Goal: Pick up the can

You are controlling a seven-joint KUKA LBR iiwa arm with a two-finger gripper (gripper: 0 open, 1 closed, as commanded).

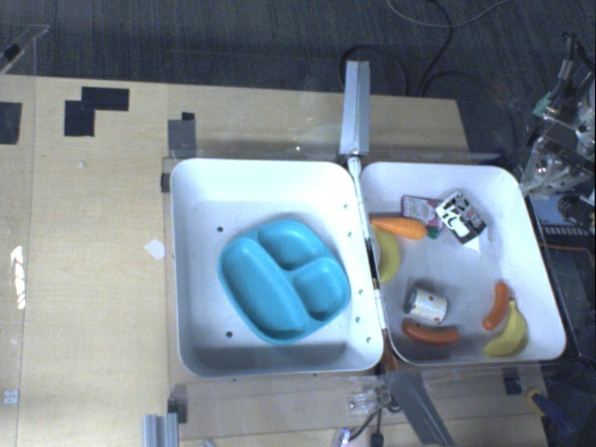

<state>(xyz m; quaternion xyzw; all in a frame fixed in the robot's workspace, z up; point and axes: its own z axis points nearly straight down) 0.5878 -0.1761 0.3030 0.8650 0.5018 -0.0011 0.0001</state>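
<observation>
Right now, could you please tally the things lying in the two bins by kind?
Divided blue plate, left bin: 1
Can: 1
Carrot: 1
Sausages: 2
Bananas: 2
Small printed packs: 2
Total: 9

Two white bins sit side by side on the wooden bench [93,277]. The left bin [200,277] holds a blue plate [284,279] with three parts. The right bin [531,250] holds a small can [426,303] lying on its side, with a red sausage [430,333] just below it, a carrot [400,227] and a black and white box [460,216] higher up, and a yellow banana [508,333] beside another small sausage [497,305] in the corner.
</observation>
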